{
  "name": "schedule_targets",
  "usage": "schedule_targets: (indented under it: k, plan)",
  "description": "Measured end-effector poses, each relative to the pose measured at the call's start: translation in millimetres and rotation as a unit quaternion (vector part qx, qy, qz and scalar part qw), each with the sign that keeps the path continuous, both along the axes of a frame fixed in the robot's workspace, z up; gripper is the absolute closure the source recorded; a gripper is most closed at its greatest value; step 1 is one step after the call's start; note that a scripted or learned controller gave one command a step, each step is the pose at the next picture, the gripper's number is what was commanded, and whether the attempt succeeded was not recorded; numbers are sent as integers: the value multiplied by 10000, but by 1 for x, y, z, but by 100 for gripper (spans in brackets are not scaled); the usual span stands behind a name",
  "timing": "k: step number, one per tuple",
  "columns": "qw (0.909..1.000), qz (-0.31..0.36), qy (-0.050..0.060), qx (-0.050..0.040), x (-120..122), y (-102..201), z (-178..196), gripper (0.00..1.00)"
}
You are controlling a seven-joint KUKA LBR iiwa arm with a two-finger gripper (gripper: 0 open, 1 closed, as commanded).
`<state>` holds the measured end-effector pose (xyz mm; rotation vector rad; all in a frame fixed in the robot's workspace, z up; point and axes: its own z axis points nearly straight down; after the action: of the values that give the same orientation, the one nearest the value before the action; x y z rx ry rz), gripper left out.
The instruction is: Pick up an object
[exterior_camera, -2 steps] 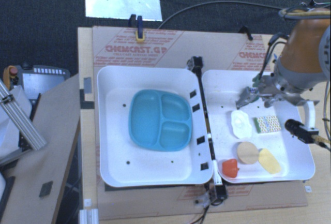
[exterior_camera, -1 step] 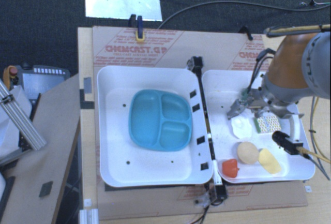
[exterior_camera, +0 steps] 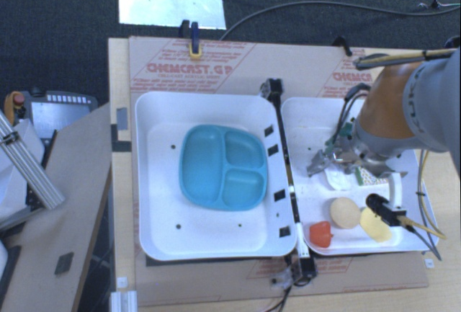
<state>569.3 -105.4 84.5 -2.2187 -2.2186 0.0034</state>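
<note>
Down in the right bin, the pincer hangs over a small white crumpled object, directly beneath it; whether it grips, I cannot tell. Just beyond lies a round beige ball

Robotics lab; teach pendant, cables, white bins on a bench.

A light blue divided plate is sitting in the left white bin; a tan ball, red piece and yellow piece are showing in the right white bin.
</note>
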Motion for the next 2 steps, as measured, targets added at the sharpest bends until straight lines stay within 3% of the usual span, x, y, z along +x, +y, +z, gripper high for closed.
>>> schedule_targets:
  k: [1, 2]
  plan:
    - [10000, -3, -37, -12, 2, -1, 14, 100]
    - [10000, -4, -53, -13, -4, -5, 72, 100]
